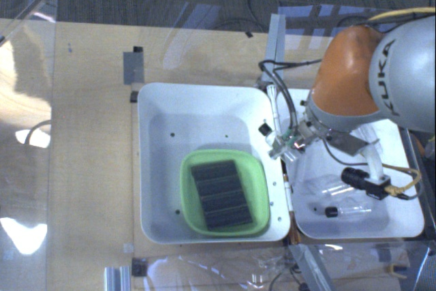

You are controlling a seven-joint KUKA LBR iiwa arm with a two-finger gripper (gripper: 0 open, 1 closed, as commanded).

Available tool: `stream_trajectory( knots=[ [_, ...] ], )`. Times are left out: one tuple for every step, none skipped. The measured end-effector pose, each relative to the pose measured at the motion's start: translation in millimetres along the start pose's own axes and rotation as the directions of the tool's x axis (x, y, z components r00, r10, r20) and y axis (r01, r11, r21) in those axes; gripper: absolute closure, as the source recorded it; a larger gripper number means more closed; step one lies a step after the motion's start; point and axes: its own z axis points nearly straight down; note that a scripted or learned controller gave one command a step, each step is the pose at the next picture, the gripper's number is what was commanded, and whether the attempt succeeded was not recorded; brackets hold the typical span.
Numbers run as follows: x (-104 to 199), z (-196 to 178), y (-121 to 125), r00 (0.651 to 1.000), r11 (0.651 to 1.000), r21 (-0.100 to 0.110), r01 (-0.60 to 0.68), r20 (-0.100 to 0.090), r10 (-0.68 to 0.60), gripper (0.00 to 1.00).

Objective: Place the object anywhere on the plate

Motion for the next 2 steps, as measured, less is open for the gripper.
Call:
stream_trajectory(
  knots=[
    [44.1,0.0,6.8,0.998,0.998,0.000,0.060,-0.001,-0.060,1.00],
    [43.8,0.0,6.7,0.998,0.998,0.000,0.059,0.000,-0.059,0.00]
  ],
)
